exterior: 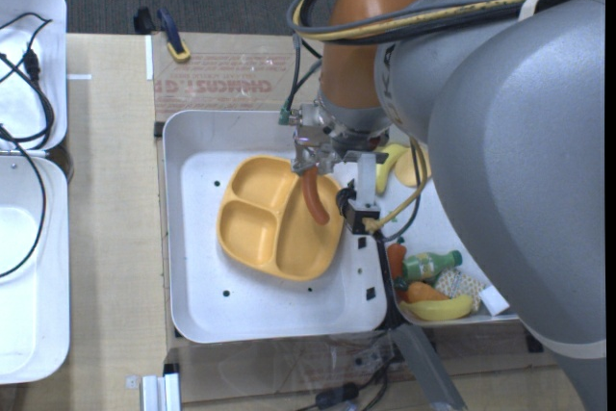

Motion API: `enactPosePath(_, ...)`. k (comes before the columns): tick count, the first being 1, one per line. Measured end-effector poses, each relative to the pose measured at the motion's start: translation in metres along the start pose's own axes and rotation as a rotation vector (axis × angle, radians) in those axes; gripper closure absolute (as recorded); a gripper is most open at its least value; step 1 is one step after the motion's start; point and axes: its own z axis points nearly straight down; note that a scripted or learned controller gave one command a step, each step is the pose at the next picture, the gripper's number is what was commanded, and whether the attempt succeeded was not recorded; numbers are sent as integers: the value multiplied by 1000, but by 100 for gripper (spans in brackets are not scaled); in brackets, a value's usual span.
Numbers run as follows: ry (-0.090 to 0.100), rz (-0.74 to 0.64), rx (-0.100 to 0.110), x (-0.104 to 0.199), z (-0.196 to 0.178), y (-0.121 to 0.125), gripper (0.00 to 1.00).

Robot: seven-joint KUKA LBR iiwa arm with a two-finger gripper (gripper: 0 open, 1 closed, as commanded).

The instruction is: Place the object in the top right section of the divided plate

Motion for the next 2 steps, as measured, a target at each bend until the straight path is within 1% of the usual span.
enactPosePath(1,-3,0,2,-1,-8,0,100)
enactPosePath(2,1,-591,1,-15,29,-80,100)
